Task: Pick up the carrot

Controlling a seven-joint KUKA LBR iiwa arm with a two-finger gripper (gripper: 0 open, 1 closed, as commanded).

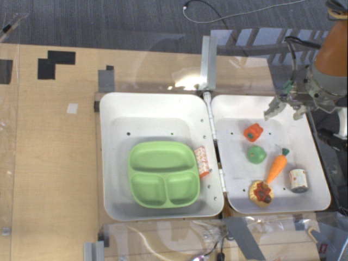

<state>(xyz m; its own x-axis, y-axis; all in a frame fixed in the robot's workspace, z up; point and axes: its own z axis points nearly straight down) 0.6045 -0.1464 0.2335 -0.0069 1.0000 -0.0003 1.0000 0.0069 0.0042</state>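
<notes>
the carrot lies untouched in the right bin, leafy end up, between a green ball and a small can. the gripper hangs over the bin's far rim, well apart from it, fingers spread with nothing between them. reaching, gripping and lifting all seem left to do.

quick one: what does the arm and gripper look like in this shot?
The arm enters at the right: a wide orange band above a light grey wrist ring. Dark cables run down its left side. The gripper is pale grey metal with two slim fingers.
</notes>
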